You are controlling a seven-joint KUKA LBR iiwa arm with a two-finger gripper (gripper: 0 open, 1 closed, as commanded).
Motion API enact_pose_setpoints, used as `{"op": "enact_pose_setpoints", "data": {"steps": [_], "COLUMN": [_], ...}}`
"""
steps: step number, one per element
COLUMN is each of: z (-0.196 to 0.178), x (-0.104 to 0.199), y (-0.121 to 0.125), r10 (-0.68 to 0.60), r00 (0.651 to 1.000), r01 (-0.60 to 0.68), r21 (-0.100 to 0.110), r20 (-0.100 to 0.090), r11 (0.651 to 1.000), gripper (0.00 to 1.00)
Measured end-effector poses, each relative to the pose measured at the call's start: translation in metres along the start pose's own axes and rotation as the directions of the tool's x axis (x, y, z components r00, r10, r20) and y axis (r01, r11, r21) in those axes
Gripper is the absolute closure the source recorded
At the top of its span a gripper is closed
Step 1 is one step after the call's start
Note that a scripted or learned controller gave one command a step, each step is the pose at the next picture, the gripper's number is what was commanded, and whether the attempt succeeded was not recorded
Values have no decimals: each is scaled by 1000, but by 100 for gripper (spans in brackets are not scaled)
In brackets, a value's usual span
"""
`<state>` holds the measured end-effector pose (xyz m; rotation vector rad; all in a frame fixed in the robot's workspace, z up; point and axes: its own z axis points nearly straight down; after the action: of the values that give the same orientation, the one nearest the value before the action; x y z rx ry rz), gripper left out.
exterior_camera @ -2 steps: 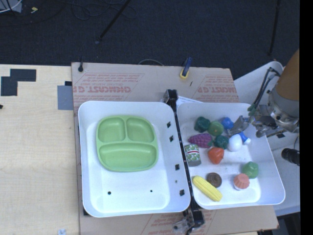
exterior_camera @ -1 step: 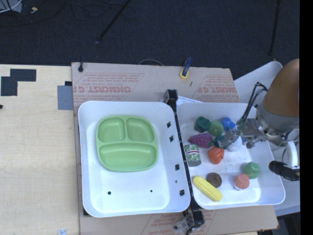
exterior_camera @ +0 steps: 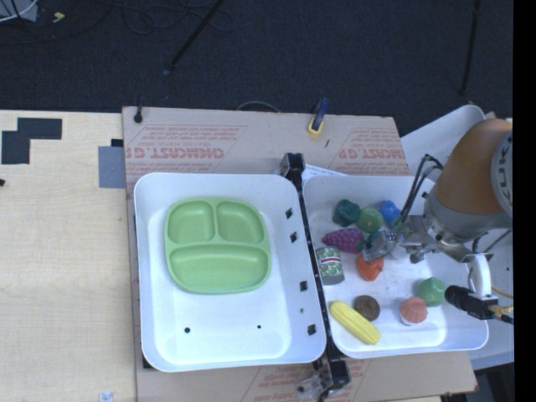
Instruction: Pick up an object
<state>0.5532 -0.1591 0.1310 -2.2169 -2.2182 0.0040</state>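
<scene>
While the hand (exterior_camera: 378, 246) hovers low, whether clenched or released I cannot tell, it should settle squarely over the orange object (exterior_camera: 368, 267) directly beneath it before lifting

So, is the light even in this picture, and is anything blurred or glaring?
Camera view: light is even and soft; the white left bin looks bright without hard glare; the small things beside the gripper are slightly blurred; the floor above the bench is dark.
</scene>
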Motion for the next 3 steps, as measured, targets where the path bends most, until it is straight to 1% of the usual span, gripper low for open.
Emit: {"op": "enact_pose_setpoints", "data": {"steps": [1,2,3], "z": [46,33,-12], "x": [2,1,-6], "y": [0,0,5], "r10": [1,5,4], "r00": [1000,1000,1000], "r01": [-1,-5,-4], "r21": [-1,-3,-7], "r20": [0,0,3], "r11": [1000,1000,1000], "gripper": [0,100,100]}}
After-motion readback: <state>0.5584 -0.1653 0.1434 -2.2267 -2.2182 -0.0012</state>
